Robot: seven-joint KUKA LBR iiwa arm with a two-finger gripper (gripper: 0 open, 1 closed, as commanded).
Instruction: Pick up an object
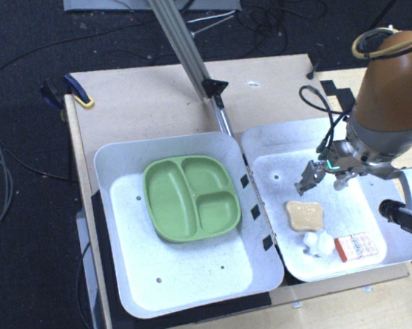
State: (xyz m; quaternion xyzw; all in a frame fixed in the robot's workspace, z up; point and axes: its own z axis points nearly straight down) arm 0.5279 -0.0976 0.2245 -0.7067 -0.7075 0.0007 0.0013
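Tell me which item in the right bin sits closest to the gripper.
The tan bread-like piece, just below the gripper; the white lump and red-and-white packet lie farther toward the front edge.

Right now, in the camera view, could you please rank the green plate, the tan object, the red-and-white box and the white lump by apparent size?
1. green plate
2. tan object
3. red-and-white box, close to the tan object, so unsure
4. white lump

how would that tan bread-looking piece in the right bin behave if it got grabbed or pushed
The tan piece lies flat and low, so it would probably slide, not roll or tip. It looks like a light foam or toy slice that may give when squeezed. A push toward the crumpled white item beside it would likely shove that too.
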